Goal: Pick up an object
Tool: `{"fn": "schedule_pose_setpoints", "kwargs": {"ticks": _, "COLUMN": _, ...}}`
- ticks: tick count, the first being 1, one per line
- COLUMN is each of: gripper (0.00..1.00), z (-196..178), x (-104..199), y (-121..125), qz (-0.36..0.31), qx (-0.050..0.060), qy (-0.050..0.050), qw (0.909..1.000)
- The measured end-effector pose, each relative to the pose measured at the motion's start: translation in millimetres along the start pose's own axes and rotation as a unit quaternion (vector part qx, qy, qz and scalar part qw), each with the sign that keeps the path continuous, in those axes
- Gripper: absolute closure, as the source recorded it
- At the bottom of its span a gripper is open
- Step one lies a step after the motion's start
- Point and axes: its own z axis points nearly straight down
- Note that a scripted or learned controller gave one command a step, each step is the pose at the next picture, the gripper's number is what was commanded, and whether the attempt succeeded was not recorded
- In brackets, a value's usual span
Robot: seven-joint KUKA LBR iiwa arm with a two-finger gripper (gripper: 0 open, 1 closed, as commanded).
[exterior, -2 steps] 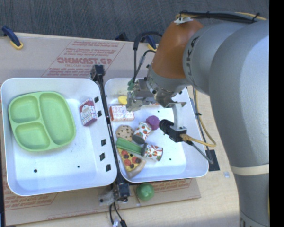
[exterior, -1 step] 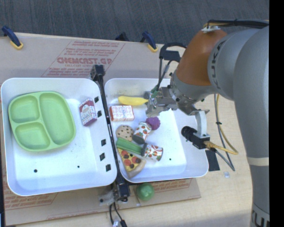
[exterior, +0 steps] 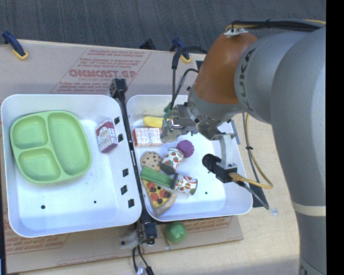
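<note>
You see the gripper [exterior: 171,125] low over the right bin [exterior: 235,202], beside the snack packet [exterior: 147,136], probably to grasp; finger state unclear.

Dark grey carpet floor [exterior: 103,10] lies beyond the cardboard-covered bench [exterior: 63,62].

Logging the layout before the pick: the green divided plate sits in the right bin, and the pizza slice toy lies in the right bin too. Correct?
Not quite. The camera view shows the green divided plate in the left bin, not the right. The pizza slice toy does lie in the right bin.
</note>
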Motion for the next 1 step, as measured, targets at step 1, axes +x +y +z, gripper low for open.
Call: {"fn": "schedule_pose_setpoints", "kwargs": {"ticks": 1, "gripper": 1.0, "z": -1.5, "x": -67.0, "y": -84.9, "qz": 0.002, "qx": -0.001, "qy": -0.001, "qw": 1.0}}
